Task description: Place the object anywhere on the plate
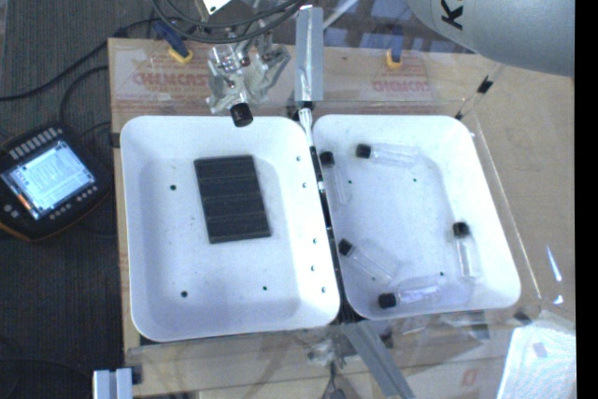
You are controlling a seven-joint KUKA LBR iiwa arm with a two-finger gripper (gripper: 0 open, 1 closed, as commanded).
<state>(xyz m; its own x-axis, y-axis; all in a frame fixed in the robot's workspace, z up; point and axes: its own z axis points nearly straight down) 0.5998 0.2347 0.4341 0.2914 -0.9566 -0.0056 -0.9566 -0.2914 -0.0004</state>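
Note:
A dark grey ridged rectangular plate lies flat in the left white bin. My gripper hangs over that bin's far rim, above and just beyond the plate's far edge. A clear vial with a black cap hangs between its fingers, cap downward, and the gripper is shut on it. The vial's clear body is mostly hidden among the metal fingers.
The right white bin holds several clear vials with black caps, such as one vial at the back and another vial at the front. An upright metal bar stands behind the bins' shared edge. A teach pendant lies at the left.

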